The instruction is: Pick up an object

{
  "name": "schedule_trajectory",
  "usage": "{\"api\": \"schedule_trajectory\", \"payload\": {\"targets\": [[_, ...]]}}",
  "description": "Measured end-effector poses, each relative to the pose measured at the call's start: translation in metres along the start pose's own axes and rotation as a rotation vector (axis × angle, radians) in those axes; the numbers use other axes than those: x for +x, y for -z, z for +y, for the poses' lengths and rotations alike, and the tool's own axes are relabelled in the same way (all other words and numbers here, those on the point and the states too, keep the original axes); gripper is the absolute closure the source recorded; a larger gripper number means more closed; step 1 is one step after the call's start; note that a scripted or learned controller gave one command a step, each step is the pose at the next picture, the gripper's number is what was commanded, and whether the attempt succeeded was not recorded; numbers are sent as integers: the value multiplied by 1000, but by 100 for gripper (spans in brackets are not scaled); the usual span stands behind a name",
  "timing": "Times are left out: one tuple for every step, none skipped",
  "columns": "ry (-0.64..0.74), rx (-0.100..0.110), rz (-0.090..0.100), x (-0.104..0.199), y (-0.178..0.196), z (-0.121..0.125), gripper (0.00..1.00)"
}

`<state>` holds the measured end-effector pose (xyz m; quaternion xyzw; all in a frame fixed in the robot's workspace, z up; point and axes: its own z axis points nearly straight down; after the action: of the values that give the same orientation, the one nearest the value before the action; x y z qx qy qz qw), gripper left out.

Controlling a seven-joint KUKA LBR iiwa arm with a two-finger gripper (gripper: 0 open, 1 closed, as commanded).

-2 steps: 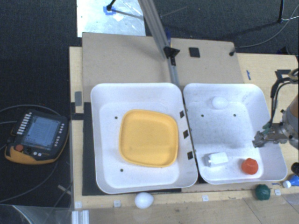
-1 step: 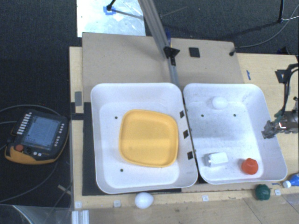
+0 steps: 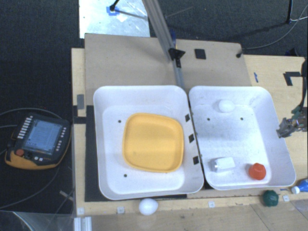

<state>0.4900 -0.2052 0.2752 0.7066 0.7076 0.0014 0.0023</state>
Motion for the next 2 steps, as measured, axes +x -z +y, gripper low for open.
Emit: {"api": "schedule_trajectory", "payload": {"targets": [[4, 4, 2, 57, 4, 1, 100], [3, 5, 2, 105, -13, 0, 100]]}}
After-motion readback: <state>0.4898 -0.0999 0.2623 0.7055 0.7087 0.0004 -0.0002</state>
